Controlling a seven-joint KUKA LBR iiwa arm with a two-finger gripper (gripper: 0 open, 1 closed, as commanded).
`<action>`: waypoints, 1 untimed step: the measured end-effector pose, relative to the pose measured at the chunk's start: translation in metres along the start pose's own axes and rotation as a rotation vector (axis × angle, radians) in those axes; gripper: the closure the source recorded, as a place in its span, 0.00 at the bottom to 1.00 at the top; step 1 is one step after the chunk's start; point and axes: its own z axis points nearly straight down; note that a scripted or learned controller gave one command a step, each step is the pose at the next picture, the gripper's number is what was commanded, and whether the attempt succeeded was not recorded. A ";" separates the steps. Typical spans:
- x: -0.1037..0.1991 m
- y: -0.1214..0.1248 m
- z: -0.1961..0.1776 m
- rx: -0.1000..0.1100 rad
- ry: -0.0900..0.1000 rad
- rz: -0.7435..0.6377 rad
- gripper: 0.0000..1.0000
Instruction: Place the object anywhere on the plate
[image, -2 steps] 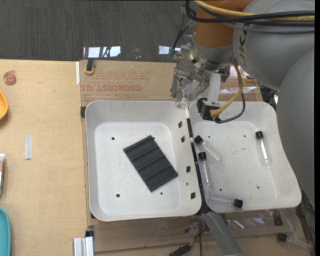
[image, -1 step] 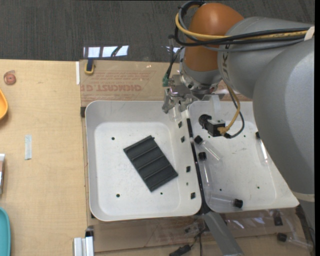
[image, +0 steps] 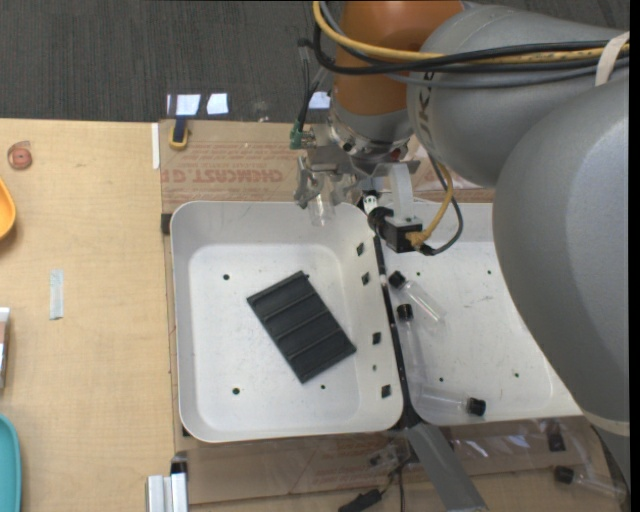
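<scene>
One arm (image: 520, 130) reaching in, end effector (image: 322, 205) over left bin (image: 200, 300) rear rim

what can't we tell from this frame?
- Gripper: small and blurred over the left bin's far rim; finger state and any held object unreadable.
- Right bin: its right side is covered by the grey arm.
- Plate: nothing in the camera view can be clearly identified as one. The dark ribbed slab lies flat in the left bin; unclear whether it is the object.
</scene>
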 end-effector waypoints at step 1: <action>0.037 0.003 0.071 0.002 0.000 -0.118 1.00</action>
